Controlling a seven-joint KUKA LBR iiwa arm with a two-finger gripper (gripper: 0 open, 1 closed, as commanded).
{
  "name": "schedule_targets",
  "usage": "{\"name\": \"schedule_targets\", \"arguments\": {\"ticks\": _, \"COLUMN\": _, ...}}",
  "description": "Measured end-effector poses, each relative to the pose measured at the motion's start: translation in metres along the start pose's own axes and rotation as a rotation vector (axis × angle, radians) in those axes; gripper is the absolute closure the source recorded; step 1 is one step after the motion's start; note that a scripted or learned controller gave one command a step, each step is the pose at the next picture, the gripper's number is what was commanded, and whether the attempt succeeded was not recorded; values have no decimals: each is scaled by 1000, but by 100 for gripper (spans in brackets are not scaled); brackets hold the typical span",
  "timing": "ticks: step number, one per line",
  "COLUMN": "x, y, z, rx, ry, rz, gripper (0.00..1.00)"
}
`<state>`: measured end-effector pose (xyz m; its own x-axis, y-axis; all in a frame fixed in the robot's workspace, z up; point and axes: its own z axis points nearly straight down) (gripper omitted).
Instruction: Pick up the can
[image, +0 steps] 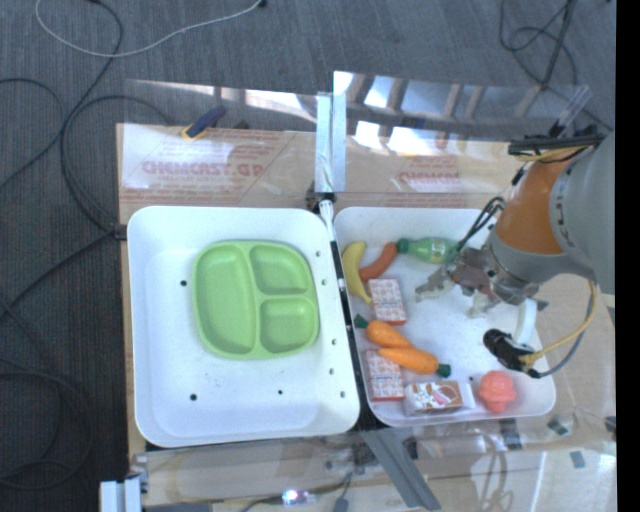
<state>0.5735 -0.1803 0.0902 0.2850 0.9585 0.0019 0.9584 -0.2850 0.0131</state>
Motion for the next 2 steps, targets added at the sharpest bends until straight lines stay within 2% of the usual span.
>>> {"name": "schedule_targets", "arguments": {"ticks": 1, "x": -39, "y": -74, "z": -3, "rx": -6, "ry": 3, "rz": 221, "gripper": 0}}
{"name": "schedule_targets", "arguments": {"ticks": 2, "x": -39, "y": -74, "z": -3, "rx": -5, "ry": 3, "rz": 221, "gripper": 0}}
